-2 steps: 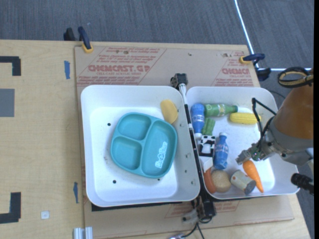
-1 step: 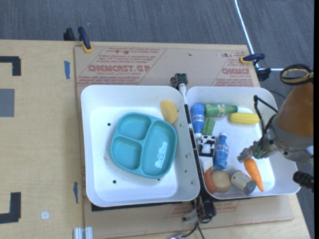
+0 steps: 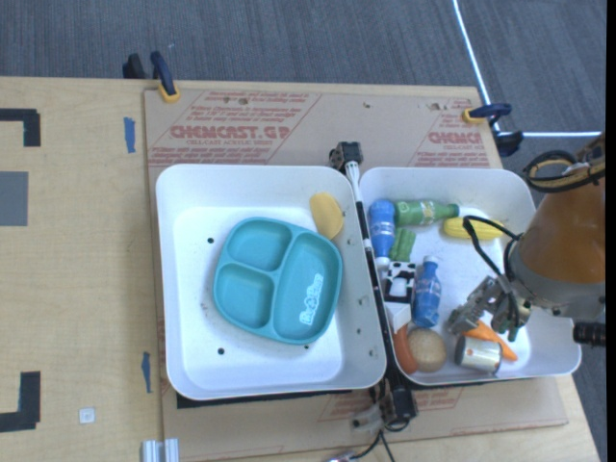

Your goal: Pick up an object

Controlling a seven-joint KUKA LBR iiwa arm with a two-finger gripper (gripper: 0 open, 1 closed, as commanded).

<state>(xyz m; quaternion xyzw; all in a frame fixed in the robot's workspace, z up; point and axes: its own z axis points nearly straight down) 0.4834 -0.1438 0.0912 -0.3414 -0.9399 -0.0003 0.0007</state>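
My gripper [image 3: 488, 314] is low in the right bin [image 3: 549, 359], near its front right corner. It hangs just above a silver can [image 3: 476, 353] lying on its side and an orange carrot-like piece [image 3: 499, 341]. To the left of the can sits a round tan and red fruit [image 3: 421, 348]. A blue bottle [image 3: 424, 295] lies just left of the gripper. The arm's orange band [image 3: 570, 239] covers the bin's right side.
At the back of the right bin lie another blue bottle [image 3: 381, 227], a green bottle [image 3: 423, 212], a yellow banana [image 3: 472, 227] and a black-and-white item [image 3: 399, 279]. The left bin [image 3: 183, 258] holds a teal divided plate [image 3: 277, 281] and a yellow lemon [image 3: 327, 215].
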